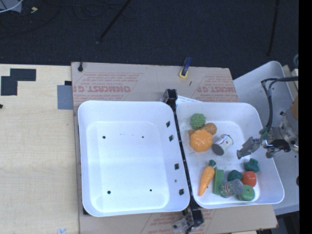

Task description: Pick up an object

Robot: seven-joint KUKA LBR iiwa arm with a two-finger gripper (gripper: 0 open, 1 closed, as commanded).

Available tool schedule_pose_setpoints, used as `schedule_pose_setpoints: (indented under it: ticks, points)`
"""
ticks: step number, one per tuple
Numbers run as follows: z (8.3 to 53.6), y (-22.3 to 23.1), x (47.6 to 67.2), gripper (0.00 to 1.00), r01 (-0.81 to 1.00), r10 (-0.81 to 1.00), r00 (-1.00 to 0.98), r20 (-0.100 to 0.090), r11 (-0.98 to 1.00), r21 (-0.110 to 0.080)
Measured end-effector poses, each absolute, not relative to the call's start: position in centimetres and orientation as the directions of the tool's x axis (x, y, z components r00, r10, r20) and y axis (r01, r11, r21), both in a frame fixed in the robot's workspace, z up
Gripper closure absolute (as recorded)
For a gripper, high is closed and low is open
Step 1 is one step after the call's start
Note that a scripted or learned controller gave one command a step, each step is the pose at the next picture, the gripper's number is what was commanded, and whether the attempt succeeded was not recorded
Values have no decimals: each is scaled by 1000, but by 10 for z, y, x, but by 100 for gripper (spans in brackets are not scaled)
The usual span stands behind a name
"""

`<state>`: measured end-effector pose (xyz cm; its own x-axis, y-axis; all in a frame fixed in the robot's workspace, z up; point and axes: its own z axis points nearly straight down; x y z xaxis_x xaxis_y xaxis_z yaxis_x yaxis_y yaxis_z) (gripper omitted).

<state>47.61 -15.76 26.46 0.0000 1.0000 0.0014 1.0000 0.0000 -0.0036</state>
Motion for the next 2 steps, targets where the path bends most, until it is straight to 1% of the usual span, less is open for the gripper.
schedule_pose_setpoints:
  ticks: [1,2]
  points:
    - [110,-130,479,0,1000,1000,2,-1,-2,11]
    - [86,-107,542,0,1000,1000,-4,1,4,1]
